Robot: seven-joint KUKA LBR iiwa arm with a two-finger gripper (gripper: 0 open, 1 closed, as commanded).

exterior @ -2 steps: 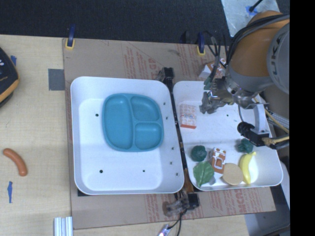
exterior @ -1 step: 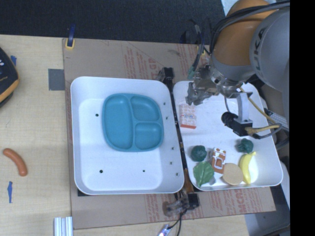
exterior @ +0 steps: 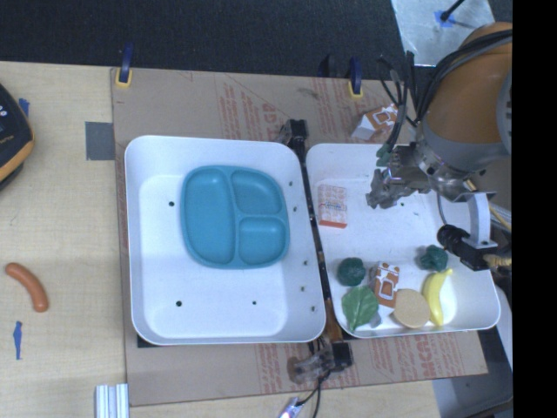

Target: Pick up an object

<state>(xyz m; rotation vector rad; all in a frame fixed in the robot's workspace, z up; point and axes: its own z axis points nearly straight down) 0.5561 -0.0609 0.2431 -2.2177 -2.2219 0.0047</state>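
Right bin [exterior: 409, 233]: your claw [exterior: 383, 194] hung above its floor, jaw state unclear; the packet [exterior: 332, 205] lay just left.

We see open floor in the right bin [exterior: 348, 151] around its middle and upper left, apart from a small packet [exterior: 332, 205] by the left wall. Its near edge is crowded: dark green ball [exterior: 352, 271], leaf [exterior: 359, 306], snack pack [exterior: 385, 281], round cracker [exterior: 409, 308], banana [exterior: 437, 296], teal lump [exterior: 432, 257]. In the left bin [exterior: 144, 233] a blue divided plate [exterior: 234, 215] sits centred, margins free.
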